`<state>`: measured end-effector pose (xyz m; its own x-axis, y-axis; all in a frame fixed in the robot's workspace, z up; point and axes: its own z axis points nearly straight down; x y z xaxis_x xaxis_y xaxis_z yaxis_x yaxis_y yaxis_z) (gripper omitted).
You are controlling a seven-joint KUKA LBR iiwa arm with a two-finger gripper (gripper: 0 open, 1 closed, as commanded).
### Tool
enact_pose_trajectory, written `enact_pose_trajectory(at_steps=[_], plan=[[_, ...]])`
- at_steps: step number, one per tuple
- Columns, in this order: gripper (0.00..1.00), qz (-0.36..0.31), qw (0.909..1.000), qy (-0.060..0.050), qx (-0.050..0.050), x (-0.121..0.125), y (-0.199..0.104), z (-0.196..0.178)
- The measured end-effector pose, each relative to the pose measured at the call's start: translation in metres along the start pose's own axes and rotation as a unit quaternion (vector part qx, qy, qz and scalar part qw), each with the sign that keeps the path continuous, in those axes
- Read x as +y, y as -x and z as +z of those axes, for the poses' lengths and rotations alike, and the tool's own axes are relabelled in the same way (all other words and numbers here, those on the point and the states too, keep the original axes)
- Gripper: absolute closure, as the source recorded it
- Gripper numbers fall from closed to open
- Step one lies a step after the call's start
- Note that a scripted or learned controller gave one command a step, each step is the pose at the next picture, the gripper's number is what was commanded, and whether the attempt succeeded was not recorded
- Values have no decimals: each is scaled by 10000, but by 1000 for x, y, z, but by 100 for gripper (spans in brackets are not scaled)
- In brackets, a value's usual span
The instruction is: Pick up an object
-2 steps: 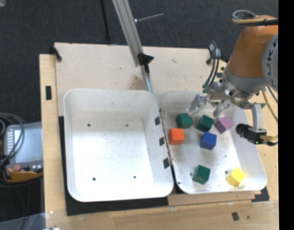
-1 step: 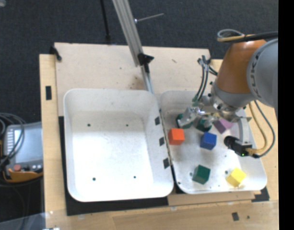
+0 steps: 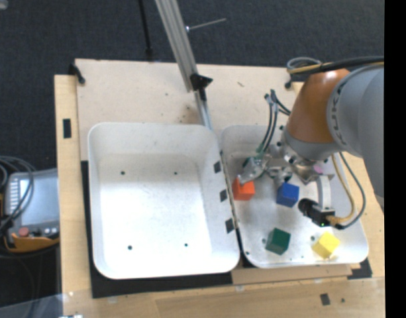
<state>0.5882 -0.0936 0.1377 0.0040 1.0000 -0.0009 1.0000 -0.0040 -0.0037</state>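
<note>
Our hand (image 3: 255,172) hangs low in the right bin (image 3: 255,257), just at one o'clock of the orange cube (image 3: 243,189); whether it is clenched we cannot tell. We should centre squarely over that cube, clear of the bin wall at nine o'clock.

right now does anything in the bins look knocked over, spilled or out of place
Nothing stands out. The orange block, blue block, green block and yellow block all lie inside the right bin, apart from one another. The pincer is low over the orange block, by the wall shared with the left bin.
</note>
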Motion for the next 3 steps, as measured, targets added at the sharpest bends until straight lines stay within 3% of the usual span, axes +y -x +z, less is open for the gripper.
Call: enact_pose_trajectory(at_steps=[1,2,3], plan=[[100,38,10000,37,5,2,1,-14],[100,41,10000,55,-4,1,9,-76],[100,16,10000,36,2,2,11,-93]])
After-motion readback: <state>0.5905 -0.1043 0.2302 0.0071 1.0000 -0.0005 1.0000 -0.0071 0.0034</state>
